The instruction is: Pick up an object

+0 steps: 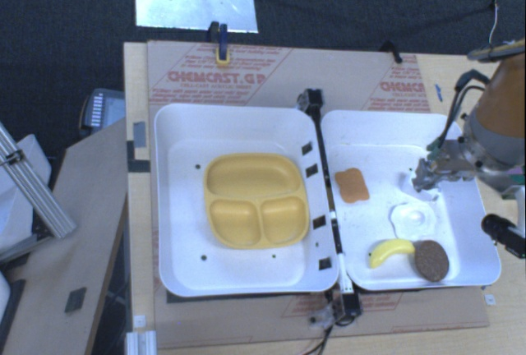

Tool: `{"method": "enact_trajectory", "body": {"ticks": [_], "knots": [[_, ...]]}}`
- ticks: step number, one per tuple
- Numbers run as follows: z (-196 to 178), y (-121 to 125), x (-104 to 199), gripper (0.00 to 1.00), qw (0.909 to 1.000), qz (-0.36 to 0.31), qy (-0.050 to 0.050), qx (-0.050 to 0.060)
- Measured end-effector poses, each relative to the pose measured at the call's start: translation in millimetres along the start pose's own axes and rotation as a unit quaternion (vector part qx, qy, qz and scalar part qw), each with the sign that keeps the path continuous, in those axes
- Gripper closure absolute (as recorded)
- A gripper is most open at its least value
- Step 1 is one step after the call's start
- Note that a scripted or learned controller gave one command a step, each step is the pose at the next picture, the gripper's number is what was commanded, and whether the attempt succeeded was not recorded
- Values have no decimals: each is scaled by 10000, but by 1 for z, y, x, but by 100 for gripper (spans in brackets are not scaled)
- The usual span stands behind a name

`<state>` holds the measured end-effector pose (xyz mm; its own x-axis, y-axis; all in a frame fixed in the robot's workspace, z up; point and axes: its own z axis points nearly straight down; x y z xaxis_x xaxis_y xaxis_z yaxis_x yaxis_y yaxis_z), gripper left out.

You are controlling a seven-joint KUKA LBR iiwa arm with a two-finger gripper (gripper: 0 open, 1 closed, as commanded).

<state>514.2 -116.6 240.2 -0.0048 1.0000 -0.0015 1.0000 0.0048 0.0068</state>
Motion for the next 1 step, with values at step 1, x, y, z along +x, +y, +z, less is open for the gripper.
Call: {"method": "enact_trajectory", "body": {"ticks": [1], "knots": [[-53,2,0,100,10000,-2,0,2]]}}
